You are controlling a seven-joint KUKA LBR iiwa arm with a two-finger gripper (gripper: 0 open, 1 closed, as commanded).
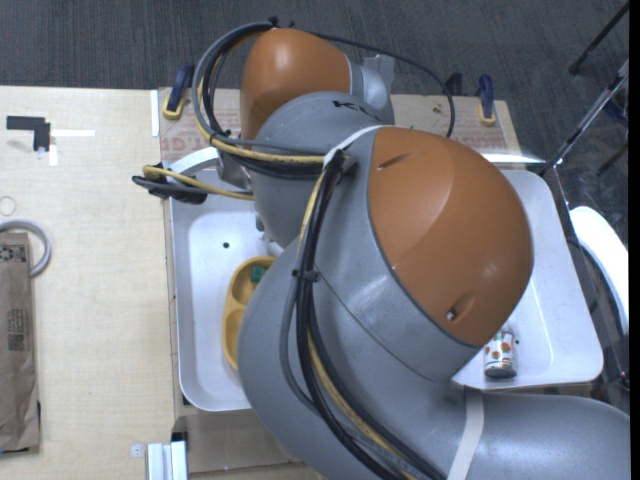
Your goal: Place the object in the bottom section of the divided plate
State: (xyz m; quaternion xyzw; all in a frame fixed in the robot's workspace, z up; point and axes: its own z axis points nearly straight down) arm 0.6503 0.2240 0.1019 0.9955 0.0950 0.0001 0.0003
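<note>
My arm (400, 298) is built of thick, rounded grey casings with a smooth matte finish. Two glossy orange-brown domes cap my joints — the larger (450, 233) near the centre, the smaller (290, 73) toward eleven o'clock. A bundle of black cables (305, 268) with a yellowish hose runs along my shell from six o'clock up, looping in a black arc (215, 58) around the smaller dome. A pale band (470, 428) crosses my casing at five o'clock.

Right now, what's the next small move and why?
Probably lift the arm slightly. It hangs over the left bin, hiding most of the yellow divided plate, so its bottom section can't be checked. A small can sits in the right bin.
</note>
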